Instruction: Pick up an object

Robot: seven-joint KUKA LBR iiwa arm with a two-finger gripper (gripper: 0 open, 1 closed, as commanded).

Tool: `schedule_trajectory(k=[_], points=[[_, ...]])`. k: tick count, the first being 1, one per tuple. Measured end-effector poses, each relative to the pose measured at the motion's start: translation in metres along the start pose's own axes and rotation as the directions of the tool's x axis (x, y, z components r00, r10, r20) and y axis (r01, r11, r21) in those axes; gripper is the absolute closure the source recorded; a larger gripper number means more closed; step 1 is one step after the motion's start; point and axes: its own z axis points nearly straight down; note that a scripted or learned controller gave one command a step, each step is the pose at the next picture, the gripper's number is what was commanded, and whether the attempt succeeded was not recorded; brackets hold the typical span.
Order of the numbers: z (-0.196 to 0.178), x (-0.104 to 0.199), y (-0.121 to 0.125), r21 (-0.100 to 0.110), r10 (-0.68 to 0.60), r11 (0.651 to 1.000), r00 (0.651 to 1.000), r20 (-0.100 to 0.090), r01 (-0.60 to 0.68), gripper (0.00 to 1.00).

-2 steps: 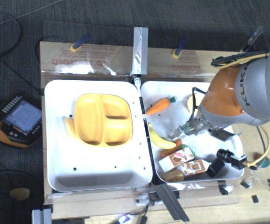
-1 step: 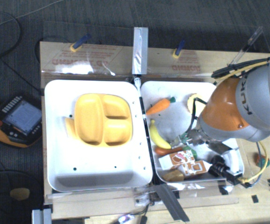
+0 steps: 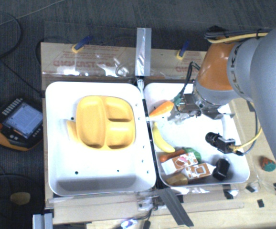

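Orange carrot (image 3: 161, 108) beside gripper (image 3: 180, 113) in right bin (image 3: 240, 173), seemingly the grasp target; whether anything is gripped cannot be told.

Print on the cardboard backing (image 3: 95, 61) seems unreadable.

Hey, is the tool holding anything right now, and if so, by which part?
It cannot be told. The tool sits low in the right bin beside the carrot, but no object shows between its tips.
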Motion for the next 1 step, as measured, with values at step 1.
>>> schedule_trajectory(k=[1], points=[[0.0001, 0.0265, 0.0613, 0.0, 0.113, 0.994, 0.994, 0.001, -0.113, 1.0]])
